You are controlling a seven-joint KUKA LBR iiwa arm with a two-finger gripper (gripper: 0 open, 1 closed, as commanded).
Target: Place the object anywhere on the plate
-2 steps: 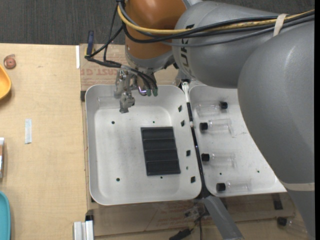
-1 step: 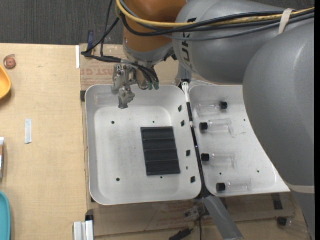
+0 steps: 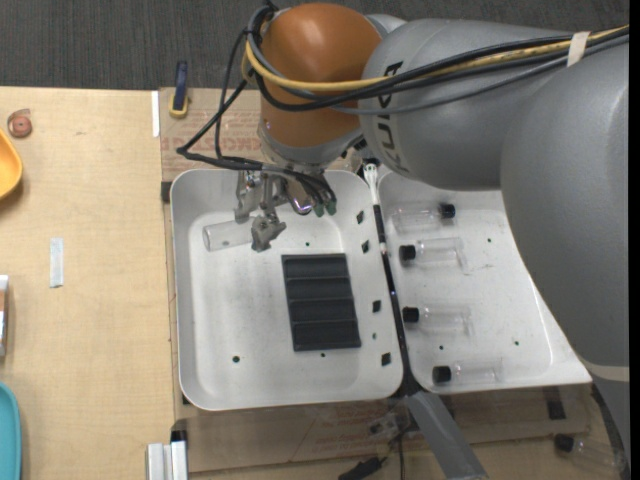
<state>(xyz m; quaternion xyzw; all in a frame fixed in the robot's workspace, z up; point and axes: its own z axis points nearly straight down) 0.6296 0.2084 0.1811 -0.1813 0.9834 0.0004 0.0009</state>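
A clear vial (image 3: 225, 236) lies on its side at the upper left of the left bin (image 3: 215, 368). My gripper (image 3: 263, 226) hangs low over the bin, just at the vial's right end; I cannot tell whether it touches the vial. The plate (image 3: 321, 302), a black ribbed rectangle, lies flat in the middle of the same bin, a short way down and to the right of the gripper. The orange band and grey wrist (image 3: 310, 58) hide the bin's back edge.
The right bin (image 3: 520, 298) holds several clear vials with black caps (image 3: 437, 250). A ridge (image 3: 385, 268) separates the two bins. A wooden bench top (image 3: 90, 268) with small items lies to the left.
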